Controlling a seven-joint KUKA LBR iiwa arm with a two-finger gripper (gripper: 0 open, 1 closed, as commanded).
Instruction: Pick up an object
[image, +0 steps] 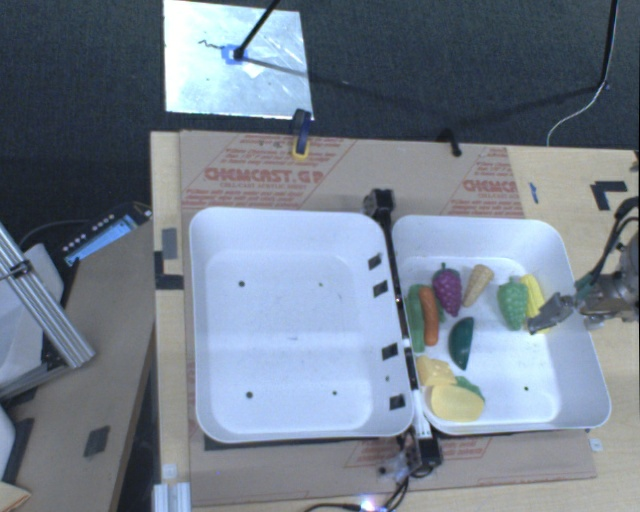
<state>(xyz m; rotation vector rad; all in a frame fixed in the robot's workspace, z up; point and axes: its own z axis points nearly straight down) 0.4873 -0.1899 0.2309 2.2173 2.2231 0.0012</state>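
The right bin (575, 385) holds several toy foods. A purple grape bunch (447, 288) lies beside an orange carrot (430, 315) and a green pod (414, 308) by the left wall. A tan cone (479, 282) is further back. A green bumpy fruit (513, 303) and a yellow piece (533, 292) lie towards the right. A dark green vegetable (461, 342) sits mid-bin, and yellow pieces (453, 402) lie at the front left. My gripper (550, 316) reaches in over the right rim, just right of the green bumpy fruit and the yellow piece. Nothing shows in its grasp.
The left bin (290, 320) stands against the right one, joined by a black divider strip (392, 320). Both rest on a cardboard-covered bench (260, 170). A yellow and blue clamp (300, 135) sits at the back. Metal framing (40, 310) stands at the left.
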